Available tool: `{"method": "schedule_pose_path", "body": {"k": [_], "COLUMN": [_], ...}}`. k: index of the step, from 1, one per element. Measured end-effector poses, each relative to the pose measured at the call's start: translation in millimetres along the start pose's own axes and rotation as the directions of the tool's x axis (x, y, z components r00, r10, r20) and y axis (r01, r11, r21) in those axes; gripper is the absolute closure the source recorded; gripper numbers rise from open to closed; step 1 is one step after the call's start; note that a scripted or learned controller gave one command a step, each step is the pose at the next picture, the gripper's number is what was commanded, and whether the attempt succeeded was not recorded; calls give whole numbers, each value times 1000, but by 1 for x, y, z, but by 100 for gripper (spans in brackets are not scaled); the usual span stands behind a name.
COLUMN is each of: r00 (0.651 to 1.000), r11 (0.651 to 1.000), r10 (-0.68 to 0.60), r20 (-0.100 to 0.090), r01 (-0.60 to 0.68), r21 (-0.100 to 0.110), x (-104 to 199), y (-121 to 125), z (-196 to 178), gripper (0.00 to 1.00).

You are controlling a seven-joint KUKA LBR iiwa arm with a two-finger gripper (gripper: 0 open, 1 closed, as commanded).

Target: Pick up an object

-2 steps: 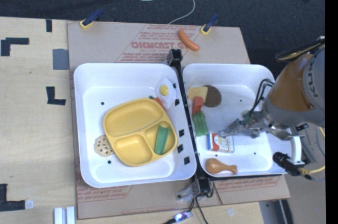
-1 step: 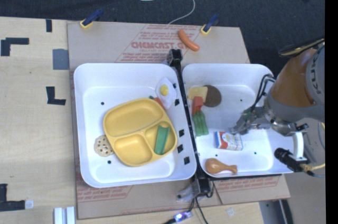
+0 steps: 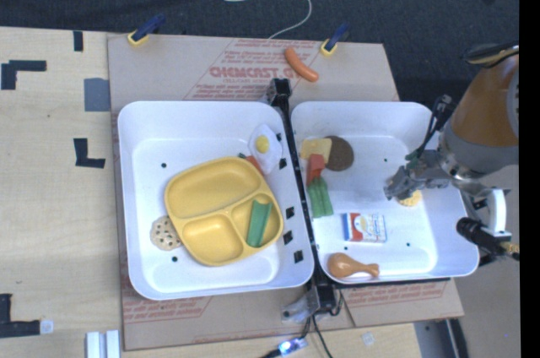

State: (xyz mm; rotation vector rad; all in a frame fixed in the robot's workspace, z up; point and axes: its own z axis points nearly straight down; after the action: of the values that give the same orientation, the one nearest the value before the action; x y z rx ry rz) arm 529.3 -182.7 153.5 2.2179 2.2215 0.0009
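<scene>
My gripper [image 3: 407,183] hangs low over the right bin [image 3: 426,118], near its right wall, and I cannot tell how it is set. Directly under it a small yellow piece [image 3: 411,198] lies on the bin floor. The middle of this bin's floor is bare, giving me room toward the left. Along the dividing wall sit a brown round piece [image 3: 339,154], a yellow slice [image 3: 314,149], a red piece [image 3: 315,168] and a green stick [image 3: 320,198]. A small printed carton [image 3: 364,227] lies flat nearer the front, and a drumstick [image 3: 352,267] rests by the front rim. The left bin [image 3: 139,179] holds a yellow divided plate [image 3: 211,196] with a green pickle [image 3: 259,222] in one compartment, a cookie [image 3: 164,233] beside it, and a fried egg [image 3: 263,145] by the divider.
</scene>
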Motion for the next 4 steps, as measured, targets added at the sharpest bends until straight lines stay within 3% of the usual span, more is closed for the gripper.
{"method": "schedule_pose_path", "body": {"k": [1, 2, 4], "r00": [1000, 1000, 1000], "r11": [1000, 1000, 1000], "r10": [0, 0, -5], "r20": [0, -2, -3], "r01": [0, 0, 5], "r21": [-2, 3, 5], "x": [-2, -1, 113], "y": [3, 3, 35], "z": [-63, -71, -62], "gripper": [100, 100, 100]}}
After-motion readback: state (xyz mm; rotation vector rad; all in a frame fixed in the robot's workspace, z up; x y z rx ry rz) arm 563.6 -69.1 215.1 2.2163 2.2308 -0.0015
